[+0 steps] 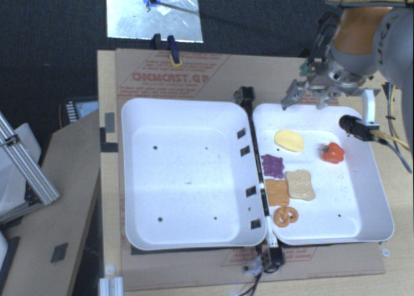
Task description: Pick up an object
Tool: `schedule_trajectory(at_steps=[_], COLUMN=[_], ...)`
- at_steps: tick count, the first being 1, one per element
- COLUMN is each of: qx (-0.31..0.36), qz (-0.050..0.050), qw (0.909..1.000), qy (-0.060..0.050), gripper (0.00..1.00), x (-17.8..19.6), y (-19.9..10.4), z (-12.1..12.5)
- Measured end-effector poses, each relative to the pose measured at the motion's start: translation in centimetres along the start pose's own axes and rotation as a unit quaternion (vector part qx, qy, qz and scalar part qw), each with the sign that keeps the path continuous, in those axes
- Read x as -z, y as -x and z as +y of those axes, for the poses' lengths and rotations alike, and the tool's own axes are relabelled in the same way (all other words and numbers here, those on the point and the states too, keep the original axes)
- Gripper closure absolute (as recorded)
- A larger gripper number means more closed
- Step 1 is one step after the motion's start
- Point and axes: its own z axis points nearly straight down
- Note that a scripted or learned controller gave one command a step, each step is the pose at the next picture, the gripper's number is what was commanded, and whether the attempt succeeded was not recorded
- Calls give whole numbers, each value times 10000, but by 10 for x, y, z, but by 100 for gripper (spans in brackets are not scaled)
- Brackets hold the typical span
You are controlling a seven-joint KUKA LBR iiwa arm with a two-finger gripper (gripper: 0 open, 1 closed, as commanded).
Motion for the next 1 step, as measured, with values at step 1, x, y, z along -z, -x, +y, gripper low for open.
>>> schedule_trajectory(at_steps=[1], qx=[14], qz=[0], qw=[10000], qy=[21], gripper=[100], x=[12], y=[0], z=[1])
